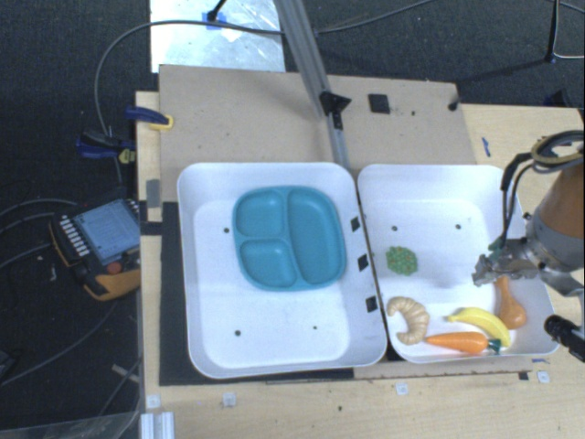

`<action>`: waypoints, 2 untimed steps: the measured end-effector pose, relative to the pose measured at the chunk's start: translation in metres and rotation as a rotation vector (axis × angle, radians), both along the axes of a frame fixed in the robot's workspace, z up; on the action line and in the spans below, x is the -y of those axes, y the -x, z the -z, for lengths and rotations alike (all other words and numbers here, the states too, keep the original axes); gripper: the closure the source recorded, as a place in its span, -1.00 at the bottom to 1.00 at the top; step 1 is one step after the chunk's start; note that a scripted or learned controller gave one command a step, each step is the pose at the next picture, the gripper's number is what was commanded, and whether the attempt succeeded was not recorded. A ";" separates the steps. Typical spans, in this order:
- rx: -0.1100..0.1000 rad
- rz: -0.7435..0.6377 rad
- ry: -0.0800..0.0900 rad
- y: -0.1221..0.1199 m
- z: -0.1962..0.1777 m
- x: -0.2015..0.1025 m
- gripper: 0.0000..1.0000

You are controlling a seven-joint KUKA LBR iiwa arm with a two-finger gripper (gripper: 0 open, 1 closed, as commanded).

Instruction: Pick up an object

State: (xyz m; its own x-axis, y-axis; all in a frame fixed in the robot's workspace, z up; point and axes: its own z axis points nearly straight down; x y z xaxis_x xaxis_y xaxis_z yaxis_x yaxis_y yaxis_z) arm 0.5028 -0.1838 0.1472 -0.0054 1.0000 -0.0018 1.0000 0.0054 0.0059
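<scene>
The gripper (494, 269), open or closed I cannot tell, is hanging by the right bin's (430, 195) right wall, just over the brown drumstick-shaped toy (512, 307), and is likely risking scraping that wall or shoving the toy against the neighbouring banana (475, 317).

I have one fixed camera, mounted above the table (302, 99) and tilted down from the near side, far enough back to take in both white bins (274, 355) side by side, the floor at left, and the arm (562, 218) entering from the right.
</scene>
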 end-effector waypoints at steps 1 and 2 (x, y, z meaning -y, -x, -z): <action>0.000 0.000 0.000 0.001 -0.044 -0.001 1.00; 0.002 0.000 0.001 -0.002 -0.098 -0.001 1.00</action>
